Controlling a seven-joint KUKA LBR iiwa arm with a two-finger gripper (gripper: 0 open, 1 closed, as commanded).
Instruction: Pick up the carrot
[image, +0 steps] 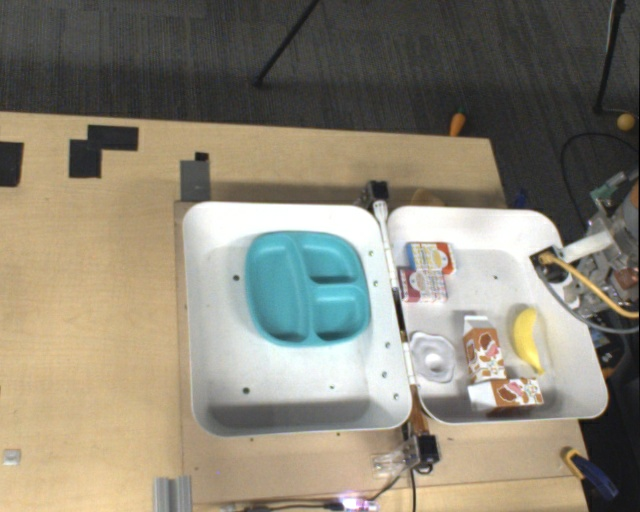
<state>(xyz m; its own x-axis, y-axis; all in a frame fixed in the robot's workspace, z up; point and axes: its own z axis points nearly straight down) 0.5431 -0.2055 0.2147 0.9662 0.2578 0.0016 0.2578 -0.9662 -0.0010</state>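
Note:
The arm's end with the gripper (588, 262) hangs at the right rim of the right bin (500, 235), tangled in cables and cut off by the picture's edge. It stands to the right of and above the bin's contents and touches none of them. A small orange object (457, 123) lies at the bench's far edge, outside both bins; it is too small to tell what it is.
The right bin holds a pink-and-white carton (426, 271), a white cup (432, 357), two brown cartons (482, 352) (510, 392) and a yellow banana (527, 339). A teal divided plate (306, 287) lies in the left bin (215, 330).

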